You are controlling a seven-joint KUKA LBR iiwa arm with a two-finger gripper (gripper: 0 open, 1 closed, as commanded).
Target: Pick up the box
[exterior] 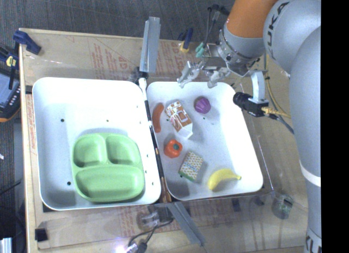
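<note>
Claw (204,76) hangs spread and empty at the right bin's (248,137) far rim, above the items. Box (191,166) lies flat near the front, unobstructed for gripping.

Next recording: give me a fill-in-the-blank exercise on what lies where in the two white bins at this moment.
1. The green three-compartment plastic tray lies in the ____ bin.
2. The yellow banana lies near the right bin's ____ corner.
3. The round purple fruit lies just ____ of the white-and-orange carton.
4. The small patterned box lies between the orange-red round fruit and the ____.

Missing words: left; front right; right; banana
</note>
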